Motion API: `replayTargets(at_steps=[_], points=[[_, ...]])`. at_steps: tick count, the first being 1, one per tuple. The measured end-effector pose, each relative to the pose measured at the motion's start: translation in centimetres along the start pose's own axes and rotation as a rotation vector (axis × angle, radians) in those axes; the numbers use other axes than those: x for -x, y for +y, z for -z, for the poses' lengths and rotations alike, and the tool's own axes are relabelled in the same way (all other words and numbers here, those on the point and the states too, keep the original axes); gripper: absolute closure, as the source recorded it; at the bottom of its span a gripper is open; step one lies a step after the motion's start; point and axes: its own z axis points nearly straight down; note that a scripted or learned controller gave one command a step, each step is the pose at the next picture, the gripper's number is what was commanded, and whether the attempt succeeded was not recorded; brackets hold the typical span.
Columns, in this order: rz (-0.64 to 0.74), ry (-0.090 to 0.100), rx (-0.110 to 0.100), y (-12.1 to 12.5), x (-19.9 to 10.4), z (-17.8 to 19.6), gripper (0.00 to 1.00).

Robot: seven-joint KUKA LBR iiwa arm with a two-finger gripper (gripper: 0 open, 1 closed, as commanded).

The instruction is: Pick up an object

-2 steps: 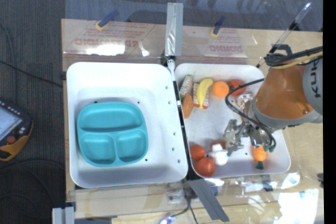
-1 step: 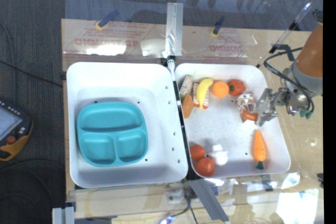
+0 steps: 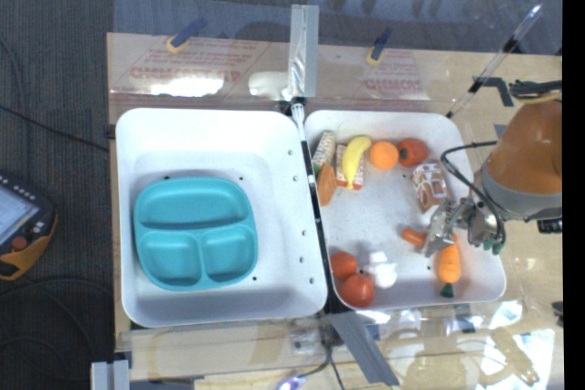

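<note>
- The gripper hovers near the right bin's right edge, just above a carrot.
- Whether its fingers are parted or closed cannot be told.

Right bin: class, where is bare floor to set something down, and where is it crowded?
Right bin: bare floor mid-bin, between the banana above and tomatoes below. Crowded along the top edge and around the gripper near the carrot.

1. The right bin is crowded along its far wall: a banana, an orange and a tomato sit close together.
2. Bare floor lies just nearer than the banana, mid-bin.
3. Well nearer than the banana, two red tomatoes block the corner.
4. Right of that gap, a carrot lies beside the hand.
</note>
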Motion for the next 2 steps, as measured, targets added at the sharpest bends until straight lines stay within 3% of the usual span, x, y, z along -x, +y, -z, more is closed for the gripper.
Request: replayTargets(at_steps=[1, 2], points=[[-0.304, -0.021, -0.001, 3.3, -3.9, 0.0, 1.00], [-0.413, 0.007, -0.004, 12.4, -7.9, 9.0, 1.00]])
